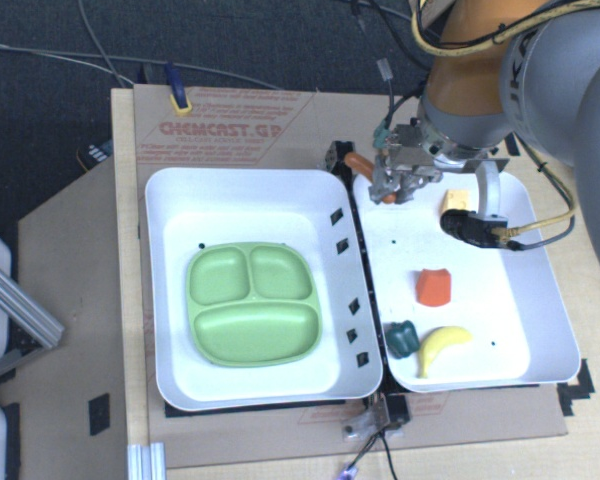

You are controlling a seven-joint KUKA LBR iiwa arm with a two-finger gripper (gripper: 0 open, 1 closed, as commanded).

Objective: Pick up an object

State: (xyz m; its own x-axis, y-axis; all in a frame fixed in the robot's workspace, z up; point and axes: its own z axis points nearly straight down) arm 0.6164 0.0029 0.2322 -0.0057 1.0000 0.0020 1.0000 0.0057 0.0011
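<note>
So nothing's been grabbed yet as far as I can see. The candidates all sit in the right bin (pixel 540 298): a red block (pixel 434 286) about in the middle, a yellow banana (pixel 442 344) near the front edge with a dark green thing (pixel 400 339) right beside it, and a pale yellow piece (pixel 456 201) up toward the back. The gripper (pixel 390 190) hangs over the back left corner of that bin, well apart from the red block and the banana. Can't tell whether it's spread or closed, it's too small and cluttered there. I'd call this the approach step. Next move probably means lining up over one item and coming down. The left bin (pixel 170 268) just has a green divided tray (pixel 253 303) in it
</note>
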